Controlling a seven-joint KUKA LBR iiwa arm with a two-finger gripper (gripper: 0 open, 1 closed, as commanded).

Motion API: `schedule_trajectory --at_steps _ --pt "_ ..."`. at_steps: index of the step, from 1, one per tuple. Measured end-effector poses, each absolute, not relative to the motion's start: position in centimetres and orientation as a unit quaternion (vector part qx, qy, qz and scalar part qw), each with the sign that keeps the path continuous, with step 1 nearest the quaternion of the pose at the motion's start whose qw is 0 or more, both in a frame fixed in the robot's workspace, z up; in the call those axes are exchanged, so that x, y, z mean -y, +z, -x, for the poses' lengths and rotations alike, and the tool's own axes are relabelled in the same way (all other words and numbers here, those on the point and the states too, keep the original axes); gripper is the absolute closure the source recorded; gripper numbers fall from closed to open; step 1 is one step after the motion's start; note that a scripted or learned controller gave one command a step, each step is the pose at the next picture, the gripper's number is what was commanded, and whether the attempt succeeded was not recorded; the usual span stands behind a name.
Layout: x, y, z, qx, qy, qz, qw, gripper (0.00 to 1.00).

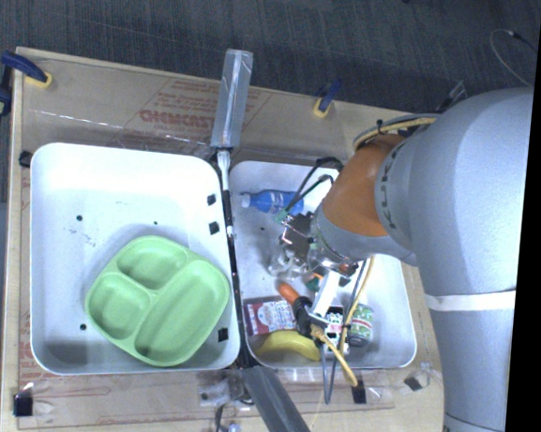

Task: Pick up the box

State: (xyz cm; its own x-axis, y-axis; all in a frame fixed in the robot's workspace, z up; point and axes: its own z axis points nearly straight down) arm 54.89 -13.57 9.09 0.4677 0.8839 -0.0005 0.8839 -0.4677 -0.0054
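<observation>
"Box [266,315], then. Where is it?"

"In the right bin [393,348], low in the view and close to the wall that divides it from the left bin [52,238]. It lies flat on the bin floor."

"How does it look?"

"Small, flat and dark red-brown, with a pale patch on its upper face. The print is too small to read. A banana [289,346] lies just beside it along the near wall. I cannot tell whether the two touch. A small orange thing [287,292] sits just behind the box."

"And the arm?"

"It comes in from the right, a thick grey body with the orange band [362,195] above the wrist. The wrist slants down into the middle of the right bin. The gripper [304,260] is low over the bin floor, near the box but apart from it, a little behind it and to its right."

"Is it open or closed?"

"I cannot tell, because the tip is lost among the cables and clutter. Nothing shows that it holds the box."

"What else is in there?"

"A blue bottle [267,201] at the far wall, a green can [363,322] on the right, and a green divided plate [160,299] in the left bin."
</observation>
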Motion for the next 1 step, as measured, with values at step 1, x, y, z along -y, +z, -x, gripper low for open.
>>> schedule_trajectory --at_steps 1 --pt "13.59 9.10 -54.89 0.516 0.0014 0.857 0.002 0.00"
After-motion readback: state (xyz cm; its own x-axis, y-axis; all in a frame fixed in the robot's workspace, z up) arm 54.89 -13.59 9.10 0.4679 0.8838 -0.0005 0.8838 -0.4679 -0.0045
